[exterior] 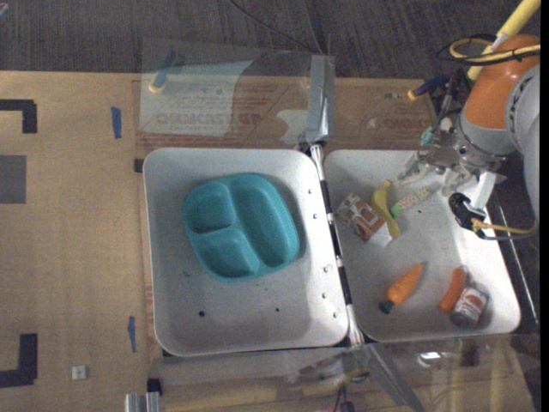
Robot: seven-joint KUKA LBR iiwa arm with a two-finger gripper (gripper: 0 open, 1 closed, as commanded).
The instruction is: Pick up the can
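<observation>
Gripper (426, 163) above right bin's (511, 320) far edge, finger state indiscernible. Can (468, 306) well apart, touching carrot (452, 289); descent risks pinching carrot instead, can rolling off.

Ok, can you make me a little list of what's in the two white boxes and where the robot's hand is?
left bin: a teal divided plate
right bin: can, two toy carrots, banana, small brown carton
can: on its side, near corner, touching one carrot
carrots: one in the near middle, one by the can
banana: far half, beside the carton
gripper: over the far part of the right bin, apart from the can
task: can not yet picked up
</observation>
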